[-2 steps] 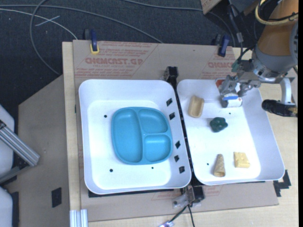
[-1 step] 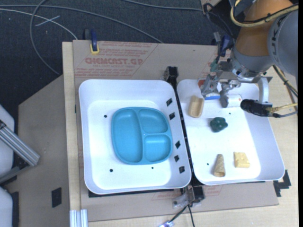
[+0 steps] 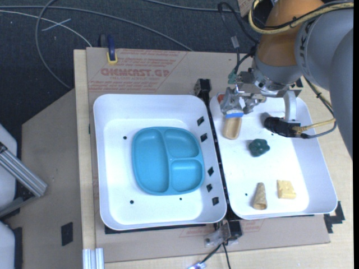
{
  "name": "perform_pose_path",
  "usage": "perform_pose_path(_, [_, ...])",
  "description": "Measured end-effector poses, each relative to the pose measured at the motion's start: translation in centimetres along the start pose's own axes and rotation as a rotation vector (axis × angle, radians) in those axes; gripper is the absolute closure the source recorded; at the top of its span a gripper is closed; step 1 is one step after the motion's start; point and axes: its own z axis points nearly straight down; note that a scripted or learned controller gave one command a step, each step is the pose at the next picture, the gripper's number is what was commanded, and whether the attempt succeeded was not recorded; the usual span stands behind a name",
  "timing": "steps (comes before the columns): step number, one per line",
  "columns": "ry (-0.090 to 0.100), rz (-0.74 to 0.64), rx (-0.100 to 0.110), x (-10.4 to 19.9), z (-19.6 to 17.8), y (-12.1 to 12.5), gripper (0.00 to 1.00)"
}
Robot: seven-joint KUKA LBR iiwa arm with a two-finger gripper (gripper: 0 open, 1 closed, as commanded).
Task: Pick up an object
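My gripper point(image 3: 234, 111) hangs over the far left part of the right bin point(image 3: 314, 167). Directly below its tip lies a tan cylinder-shaped object point(image 3: 231, 128), touching or nearly touching it; I cannot tell whether it is gripped. Further right and nearer sits a small dark green lump point(image 3: 258, 147). A tan cone point(image 3: 259, 196) and a pale yellow block point(image 3: 286, 189) lie near the right bin's front edge.
The left bin point(image 3: 112, 150) holds a light blue divided plate point(image 3: 168, 159). A ridge with black clips point(image 3: 212, 150) separates the two bins. The grey arm with its orange band point(image 3: 286, 24) comes in from the upper right.
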Motion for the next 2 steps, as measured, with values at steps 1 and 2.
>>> perform_pose_path(1, [0.0, 0.001, -0.004, 4.4, -0.5, 0.5, 1.0])
perform_pose_path(2, [0.0, -0.001, -0.004, 10.2, -0.3, 1.7, 1.0])
